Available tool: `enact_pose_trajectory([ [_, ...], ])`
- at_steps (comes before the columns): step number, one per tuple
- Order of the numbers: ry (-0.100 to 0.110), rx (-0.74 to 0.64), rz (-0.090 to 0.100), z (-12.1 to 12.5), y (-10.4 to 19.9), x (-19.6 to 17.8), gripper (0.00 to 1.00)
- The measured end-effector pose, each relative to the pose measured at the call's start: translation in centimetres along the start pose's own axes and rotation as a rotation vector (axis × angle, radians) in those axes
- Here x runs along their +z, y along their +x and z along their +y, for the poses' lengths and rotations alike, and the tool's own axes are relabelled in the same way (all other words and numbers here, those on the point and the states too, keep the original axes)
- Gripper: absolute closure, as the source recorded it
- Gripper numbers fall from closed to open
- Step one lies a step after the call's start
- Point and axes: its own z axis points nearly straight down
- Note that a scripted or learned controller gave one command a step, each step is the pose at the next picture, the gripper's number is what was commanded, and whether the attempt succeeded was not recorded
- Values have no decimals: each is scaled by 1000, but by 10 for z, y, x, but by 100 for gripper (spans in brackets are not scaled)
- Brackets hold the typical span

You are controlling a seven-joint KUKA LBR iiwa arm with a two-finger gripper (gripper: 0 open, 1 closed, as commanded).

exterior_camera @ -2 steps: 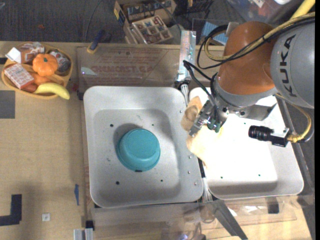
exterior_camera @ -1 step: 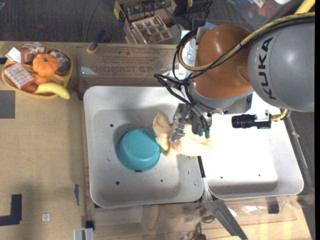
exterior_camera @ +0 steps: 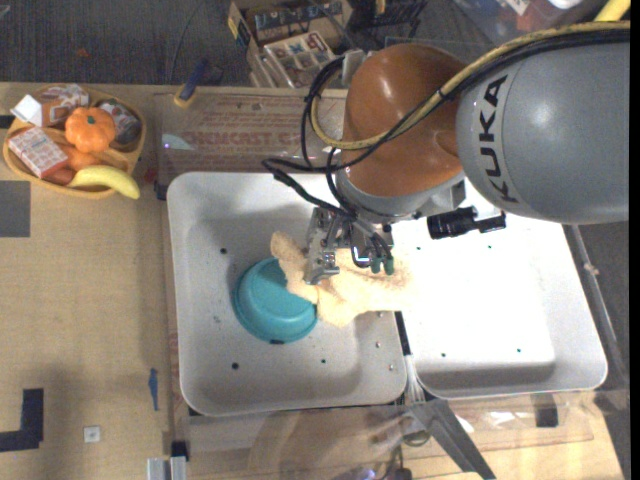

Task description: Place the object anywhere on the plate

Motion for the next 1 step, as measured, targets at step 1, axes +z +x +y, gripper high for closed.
enact_pose_trajectory([
  [1,0,0,-1,0,0,0,0],
])
